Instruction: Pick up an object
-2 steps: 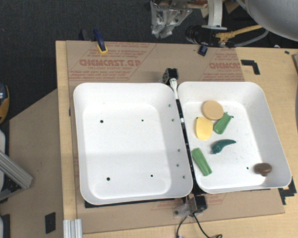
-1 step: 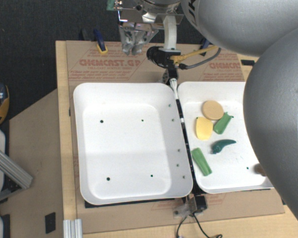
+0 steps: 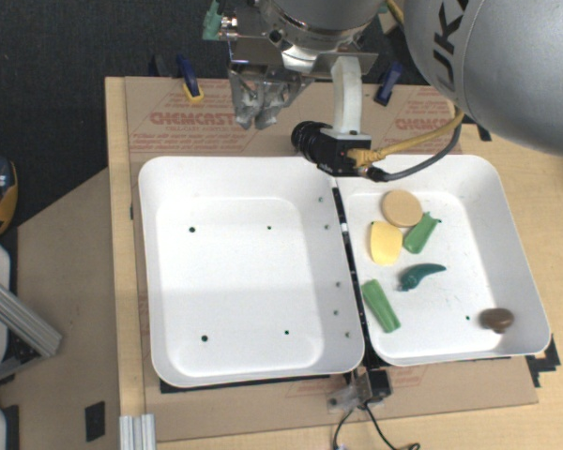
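Six small pieces lie in the right bin (image 3: 516, 251), and any of them would do for me. Near the top sits a tan disc (image 3: 401, 207), touching a pale yellow piece (image 3: 386, 244) just below it. A green block (image 3: 419, 233) leans against the disc's right side, tilted. Below that is a dark teal curved piece (image 3: 419, 275), then a longer green stick (image 3: 381, 306) lying at a slant near the divider, and a brown round lump (image 3: 495, 320) off by itself in the lower right corner.

I judge them all light, like plastic toy food: stiff, smooth, probably a bit slippery. Nothing looks fragile. The flat disc and yellow piece lie low and crowd each other, so I'd expect them to be awkward. The green stick looks the best bet to me: it lies apart from the others, and I'd close across its short width, near the middle. The brown lump is also clear of its neighbours but sits close to the bin wall, and it may roll.

The gripper (image 3: 260, 109) hangs above the cardboard behind the left bin (image 3: 159, 251), well away from the pieces. It carries nothing that I can see, but its tip is a grey blur and I cannot tell its state.
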Available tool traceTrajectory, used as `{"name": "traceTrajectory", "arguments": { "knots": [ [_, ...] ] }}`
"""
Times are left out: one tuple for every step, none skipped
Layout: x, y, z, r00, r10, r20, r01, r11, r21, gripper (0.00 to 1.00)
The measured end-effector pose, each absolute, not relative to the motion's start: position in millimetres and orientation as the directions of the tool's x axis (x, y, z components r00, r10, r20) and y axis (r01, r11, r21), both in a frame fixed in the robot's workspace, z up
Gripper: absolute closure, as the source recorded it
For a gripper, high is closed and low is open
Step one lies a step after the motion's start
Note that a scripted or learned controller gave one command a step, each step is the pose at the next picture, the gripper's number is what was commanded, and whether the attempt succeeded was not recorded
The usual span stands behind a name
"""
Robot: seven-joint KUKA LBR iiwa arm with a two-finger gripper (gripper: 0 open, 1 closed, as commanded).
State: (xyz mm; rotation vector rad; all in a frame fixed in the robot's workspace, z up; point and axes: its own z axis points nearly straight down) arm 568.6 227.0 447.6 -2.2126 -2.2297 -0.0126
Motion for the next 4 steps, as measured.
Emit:
{"name": "traceTrajectory", "arguments": {
  "knots": [
    [628.7, 223.8, 541.1, 0.001, 1.0, 0.004, 1.0, -0.001, 0.014, 1.0],
    [657.6, 224.1, 466.3, 0.002, 1.0, -0.003, 1.0, -0.002, -0.008, 1.0],
    [663.4, 224.0, 309.9, 0.002, 1.0, -0.006, 1.0, -0.002, -0.018, 1.0],
    [587.4, 148.6, 442.1, 0.006, 1.0, 0.003, 1.0, -0.006, 0.014, 1.0]
  ]
}}
